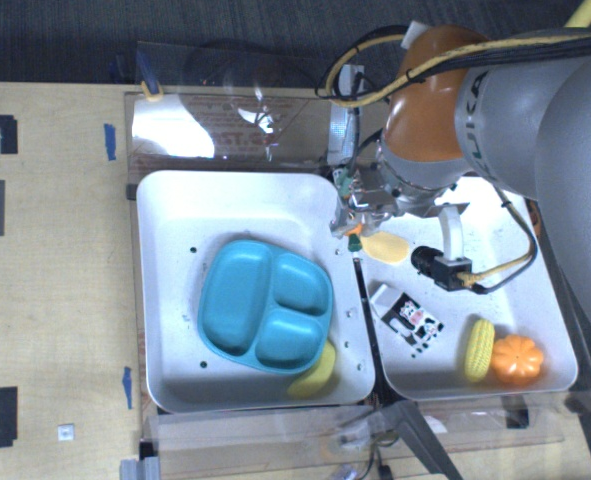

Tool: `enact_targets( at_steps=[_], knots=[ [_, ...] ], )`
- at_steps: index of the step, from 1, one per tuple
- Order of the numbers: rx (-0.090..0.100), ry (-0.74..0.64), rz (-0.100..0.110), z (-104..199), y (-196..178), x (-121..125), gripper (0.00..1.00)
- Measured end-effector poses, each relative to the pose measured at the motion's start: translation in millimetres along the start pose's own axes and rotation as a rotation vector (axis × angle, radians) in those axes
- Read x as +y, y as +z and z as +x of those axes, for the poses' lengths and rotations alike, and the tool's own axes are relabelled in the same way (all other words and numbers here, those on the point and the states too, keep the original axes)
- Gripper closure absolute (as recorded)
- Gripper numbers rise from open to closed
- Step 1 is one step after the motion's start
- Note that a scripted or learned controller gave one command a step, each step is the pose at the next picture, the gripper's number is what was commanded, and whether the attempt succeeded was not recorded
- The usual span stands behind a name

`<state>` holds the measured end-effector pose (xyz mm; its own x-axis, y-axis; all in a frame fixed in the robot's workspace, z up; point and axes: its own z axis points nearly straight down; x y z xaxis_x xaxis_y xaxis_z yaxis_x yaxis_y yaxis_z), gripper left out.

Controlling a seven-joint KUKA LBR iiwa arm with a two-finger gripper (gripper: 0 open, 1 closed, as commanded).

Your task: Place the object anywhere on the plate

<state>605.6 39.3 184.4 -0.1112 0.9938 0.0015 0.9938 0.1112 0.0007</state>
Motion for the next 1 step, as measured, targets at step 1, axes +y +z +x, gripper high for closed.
enact_targets(
  at_steps=[1],
  knots=[
    [0.001, -0.112, 0.007, 120.9, 52.6, -14.5, 1.0]
  ],
)
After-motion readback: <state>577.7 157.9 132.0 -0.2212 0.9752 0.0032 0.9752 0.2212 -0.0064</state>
